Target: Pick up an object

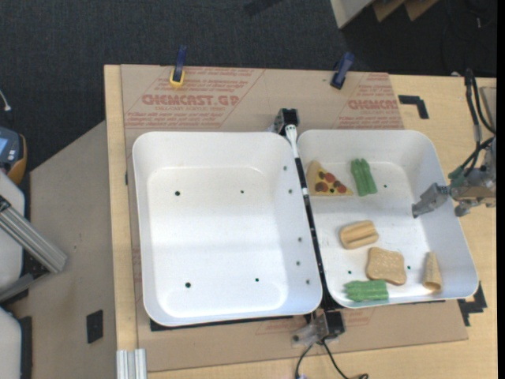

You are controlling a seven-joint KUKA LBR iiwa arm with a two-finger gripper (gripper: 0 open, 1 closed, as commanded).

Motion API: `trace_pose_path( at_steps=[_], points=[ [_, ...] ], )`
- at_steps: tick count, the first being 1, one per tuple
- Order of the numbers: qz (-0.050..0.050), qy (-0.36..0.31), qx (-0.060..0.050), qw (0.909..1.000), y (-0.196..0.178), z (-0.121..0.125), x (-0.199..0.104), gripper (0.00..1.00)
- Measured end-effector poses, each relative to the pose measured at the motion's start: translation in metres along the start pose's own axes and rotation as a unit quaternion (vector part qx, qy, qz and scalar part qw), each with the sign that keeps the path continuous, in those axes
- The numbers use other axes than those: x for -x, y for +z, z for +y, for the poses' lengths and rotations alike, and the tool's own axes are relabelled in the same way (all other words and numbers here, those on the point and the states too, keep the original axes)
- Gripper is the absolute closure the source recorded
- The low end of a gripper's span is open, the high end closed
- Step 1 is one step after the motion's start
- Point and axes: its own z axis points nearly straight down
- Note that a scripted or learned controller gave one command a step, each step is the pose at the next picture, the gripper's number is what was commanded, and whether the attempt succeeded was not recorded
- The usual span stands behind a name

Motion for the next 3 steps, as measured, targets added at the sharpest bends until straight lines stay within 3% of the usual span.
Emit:
trace_pose_path(
  at_steps=[1,2,3],
  points=[
    [0.002,0.002,-0.005,1.0000,0.093,-0.037,0.013,0.00],
    [0.003,-0.004,-0.002,1.0000,0.121,-0.033,-0.086,0.00],
    [0.000,0.001,0.001,1.0000,0.109,-0.033,-0.079,1.00]
  ],
)
